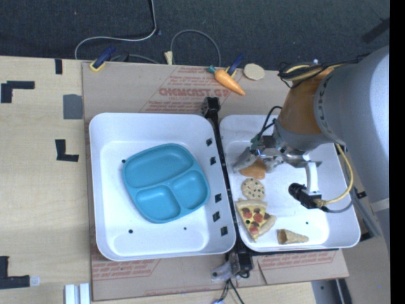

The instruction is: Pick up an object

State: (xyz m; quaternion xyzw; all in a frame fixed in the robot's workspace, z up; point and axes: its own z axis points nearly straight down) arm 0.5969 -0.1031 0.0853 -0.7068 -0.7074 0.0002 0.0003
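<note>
Four food pieces (255,215) in right bin (342,233), one blue tray (166,182) left.

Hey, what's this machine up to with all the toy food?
A grey and orange robot arm reaches into the right bin, its tool lowered onto an orange food piece. Nearby lie a cookie, a pizza slice and a small wedge. The left bin holds a blue divided plate. A toy carrot sits outside.
</note>
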